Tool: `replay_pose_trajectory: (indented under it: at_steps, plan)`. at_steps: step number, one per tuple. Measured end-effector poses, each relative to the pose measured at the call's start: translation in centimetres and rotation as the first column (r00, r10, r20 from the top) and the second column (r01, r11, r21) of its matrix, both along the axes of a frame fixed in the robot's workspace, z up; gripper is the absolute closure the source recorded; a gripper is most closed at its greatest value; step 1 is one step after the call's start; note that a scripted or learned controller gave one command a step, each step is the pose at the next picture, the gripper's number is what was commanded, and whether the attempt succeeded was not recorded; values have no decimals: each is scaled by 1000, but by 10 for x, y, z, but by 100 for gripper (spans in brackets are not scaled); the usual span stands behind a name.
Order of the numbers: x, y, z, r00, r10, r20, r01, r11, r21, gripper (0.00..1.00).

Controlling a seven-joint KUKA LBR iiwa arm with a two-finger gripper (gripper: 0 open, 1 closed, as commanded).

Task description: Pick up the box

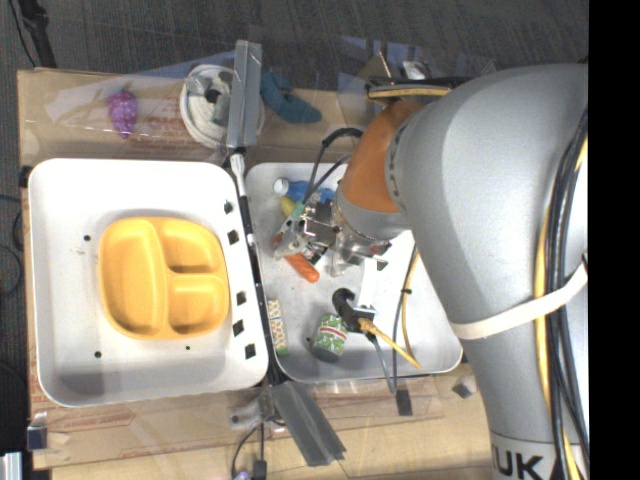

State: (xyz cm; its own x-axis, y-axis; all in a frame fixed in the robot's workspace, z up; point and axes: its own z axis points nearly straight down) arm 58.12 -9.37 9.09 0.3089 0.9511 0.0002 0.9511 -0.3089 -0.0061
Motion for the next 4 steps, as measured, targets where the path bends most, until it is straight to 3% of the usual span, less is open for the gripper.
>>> replay_pose_trajectory:
  at_steps: [1, 2, 3, 4]
  plan:
    - [-1, 2, 9, 1000, 11, -6, -11, 1000, 2, 100]
    - [-34, 23, 120, 993, -120, 2, 120, 993, -1, 100]
    - [-63, 39, 144, 847, -532, 0, 532, 847, -3, 100]
    - [-63, 41, 153, 853, -521, -7, 521, 853, -5, 100]
